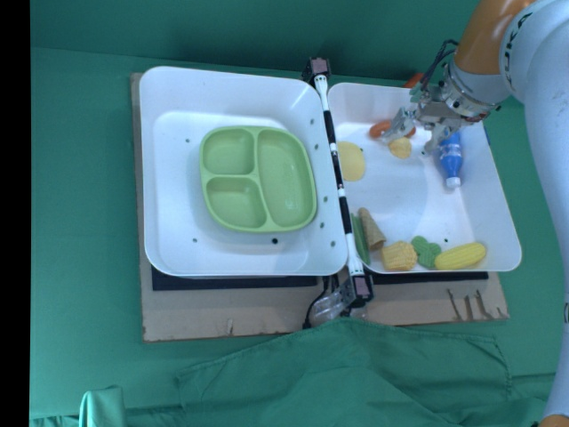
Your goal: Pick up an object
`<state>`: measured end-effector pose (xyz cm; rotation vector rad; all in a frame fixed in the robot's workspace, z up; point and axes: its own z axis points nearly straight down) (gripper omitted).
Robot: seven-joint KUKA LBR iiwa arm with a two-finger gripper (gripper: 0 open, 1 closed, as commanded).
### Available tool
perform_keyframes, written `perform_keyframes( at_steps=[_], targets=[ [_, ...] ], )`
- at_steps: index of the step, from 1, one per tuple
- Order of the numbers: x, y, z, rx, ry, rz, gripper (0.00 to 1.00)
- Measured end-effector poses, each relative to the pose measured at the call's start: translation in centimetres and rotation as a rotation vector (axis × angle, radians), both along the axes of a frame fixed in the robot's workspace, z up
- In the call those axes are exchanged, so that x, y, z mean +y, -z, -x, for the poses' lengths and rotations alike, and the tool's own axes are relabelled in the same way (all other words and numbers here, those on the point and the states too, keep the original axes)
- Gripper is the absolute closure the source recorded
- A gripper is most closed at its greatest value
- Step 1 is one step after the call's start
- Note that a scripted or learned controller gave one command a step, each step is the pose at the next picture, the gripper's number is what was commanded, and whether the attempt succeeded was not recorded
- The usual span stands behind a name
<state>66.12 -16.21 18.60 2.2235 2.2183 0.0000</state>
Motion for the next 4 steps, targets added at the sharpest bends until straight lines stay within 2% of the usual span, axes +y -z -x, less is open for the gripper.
perform_keyframes(
  at_steps=[1,2,3,4],
  targets=[
    [-0.2,-1.7,-0.2,-0.011,0.003,0.004,1.00],
    [-0.7,-6.6,0.1,-0.010,0.000,0.003,1.00],
    [-1.3,-12.6,-1.0,-0.013,-0.001,0.004,1.00],
    [-1.3,-19.3,-0.4,-0.013,0.000,0.004,1.00]
  ],
)
